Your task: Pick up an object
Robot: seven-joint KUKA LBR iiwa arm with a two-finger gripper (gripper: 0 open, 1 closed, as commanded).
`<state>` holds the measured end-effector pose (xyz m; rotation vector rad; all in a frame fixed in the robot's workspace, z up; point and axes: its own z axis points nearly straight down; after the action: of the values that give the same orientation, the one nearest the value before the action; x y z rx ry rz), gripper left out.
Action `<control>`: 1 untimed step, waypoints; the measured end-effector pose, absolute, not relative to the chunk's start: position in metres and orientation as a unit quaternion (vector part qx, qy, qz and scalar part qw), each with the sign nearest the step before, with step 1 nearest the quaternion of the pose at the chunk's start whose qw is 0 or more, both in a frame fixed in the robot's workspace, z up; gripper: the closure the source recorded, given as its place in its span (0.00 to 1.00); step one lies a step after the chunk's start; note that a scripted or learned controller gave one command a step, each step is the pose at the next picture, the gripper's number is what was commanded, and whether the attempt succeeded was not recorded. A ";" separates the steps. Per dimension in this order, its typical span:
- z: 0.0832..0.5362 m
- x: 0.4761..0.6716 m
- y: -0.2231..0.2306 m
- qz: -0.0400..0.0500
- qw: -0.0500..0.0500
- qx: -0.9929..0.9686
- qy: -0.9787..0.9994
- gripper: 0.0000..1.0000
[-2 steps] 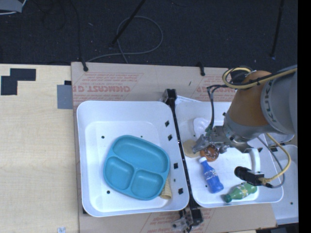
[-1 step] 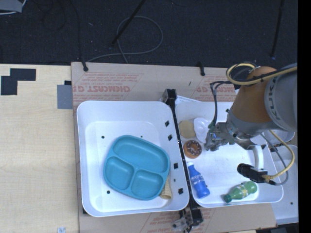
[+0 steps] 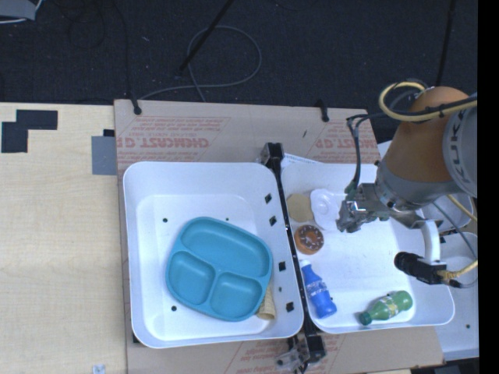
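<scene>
The right bin (image 3: 366, 287) holds a blue bottle (image 3: 317, 290) near its left wall, a green bottle (image 3: 387, 307) lying at the front, a brown chocolate donut (image 3: 309, 239), a tan round piece (image 3: 298, 206) and a clear plastic item (image 3: 325, 202) at the back. My gripper (image 3: 348, 218) hangs over the back middle of this bin, just right of the donut and under the clear item. Nothing shows between its fingers.
The left bin (image 3: 148, 209) carries a blue divided tray (image 3: 218, 267) with a tan object (image 3: 267, 308) poking out under its right corner. A black divider (image 3: 282, 232) runs between the bins. Cables trail off the arm at the right.
</scene>
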<state>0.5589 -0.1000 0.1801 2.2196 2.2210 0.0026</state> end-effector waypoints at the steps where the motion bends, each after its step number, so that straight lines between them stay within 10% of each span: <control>1: 0.215 0.560 -0.101 0.000 0.000 0.707 0.707 1.00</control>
<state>0.5595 -0.1013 0.2146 2.2212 2.2205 0.0012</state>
